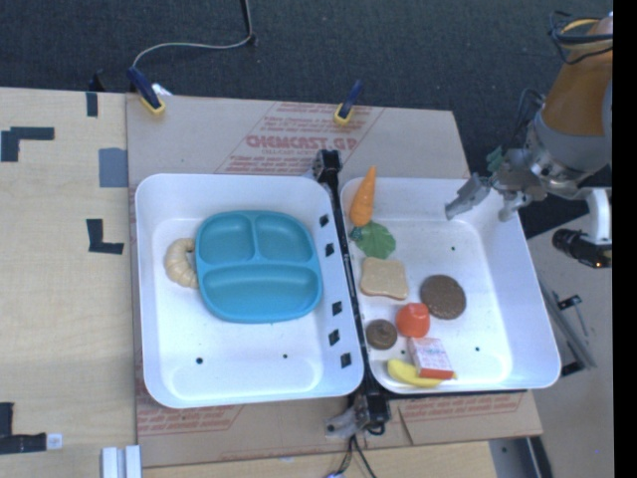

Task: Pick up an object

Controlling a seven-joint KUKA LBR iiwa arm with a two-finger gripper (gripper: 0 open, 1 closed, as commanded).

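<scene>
My gripper hangs over the far right corner of the right bin, open, with nothing between its fingers. Toy food lies in that bin to its left and nearer the front: an orange carrot, a green leaf, a bread slice, a brown patty, a red tomato, a small brown disc, a yellow banana and a red and white box.
The left bin holds a blue divided plate with a tan pastry at its left edge. A black divider runs between the bins. Two blue and yellow clamps grip the cardboard's far edge.
</scene>
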